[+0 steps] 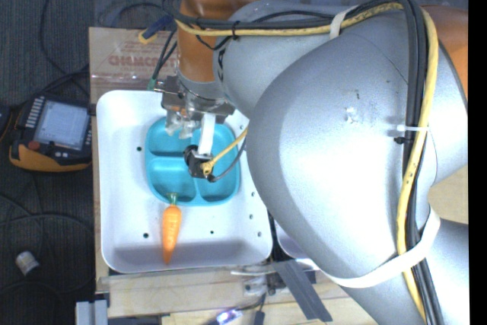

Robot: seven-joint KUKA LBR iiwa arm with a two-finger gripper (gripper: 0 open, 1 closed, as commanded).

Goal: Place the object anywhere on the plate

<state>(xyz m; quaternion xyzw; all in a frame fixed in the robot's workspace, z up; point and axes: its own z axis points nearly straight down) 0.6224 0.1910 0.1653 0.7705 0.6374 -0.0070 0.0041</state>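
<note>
The gripper [181, 124] hovers over the blue plate [160, 164]; whether it is open cannot be told. The carrot [170, 231], lower left, looks light and stiff, best gripped mid-body.

Overall: bright, even, soft light from above.
Bin [114, 186]: white, near washed out, little surface detail.
Arm [350, 118]: broad soft sheen on the grey shell; darker toward its lower edge.
Shadows: faint one beside the carrot [170, 231]; deeper shade under the arm at the bin's right rim.
Floor [61, 27]: dim, dark.
Sharpness: plate [160, 171] and carrot fairly crisp; the arm, nearest the lens, slightly soft; fine grain throughout.
</note>
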